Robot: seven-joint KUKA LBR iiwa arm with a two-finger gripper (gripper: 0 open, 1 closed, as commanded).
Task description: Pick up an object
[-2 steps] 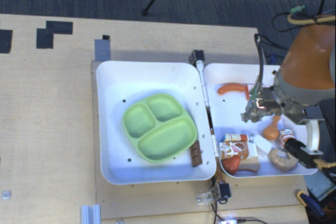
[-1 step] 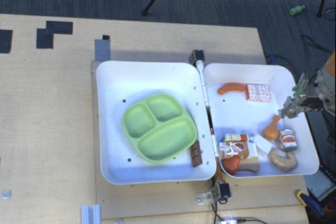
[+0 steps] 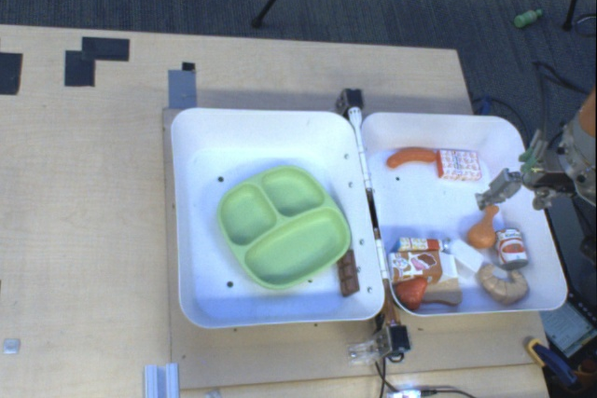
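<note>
My claw (image 3: 511, 189) hangs over the right bin's (image 3: 410, 200) right edge, fingers spread, pinching nothing. Left bin (image 3: 187, 200): one green divided plate (image 3: 284, 226), one brown bar (image 3: 348, 274).

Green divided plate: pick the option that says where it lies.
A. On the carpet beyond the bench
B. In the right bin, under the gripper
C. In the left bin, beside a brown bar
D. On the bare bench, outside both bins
C: the green divided plate lies on the floor of the left bin, with a brown bar at its lower right edge.
</note>
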